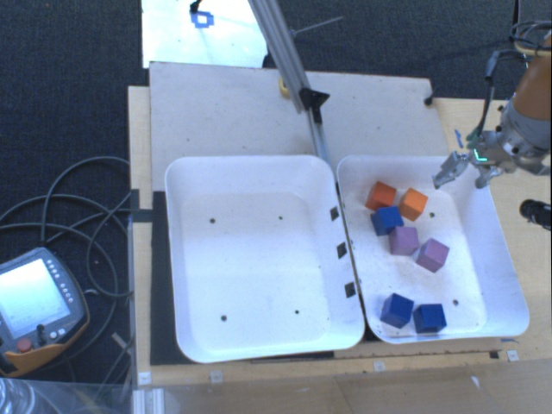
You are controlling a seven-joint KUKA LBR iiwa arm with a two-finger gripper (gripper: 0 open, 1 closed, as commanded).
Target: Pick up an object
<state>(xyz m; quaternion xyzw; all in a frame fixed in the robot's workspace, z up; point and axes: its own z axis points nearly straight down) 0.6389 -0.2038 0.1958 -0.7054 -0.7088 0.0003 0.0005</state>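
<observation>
gripper [466, 169] beside orange cube [413, 203] (apart)

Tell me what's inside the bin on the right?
The right bin holds seven blocks: a dark orange, a light orange, two purple, three blue. None covers another; their undersides are hidden.

Robotics laboratory setting, indicated by a pale wooden bench [405, 119] bearing two shallow white plastic bins [259, 166], a grey handheld teach pendant with a lit screen [34, 304] trailing looped black cables [82, 205] across dark carpet [60, 67], and a slanted grey metal pole [276, 33].
</observation>
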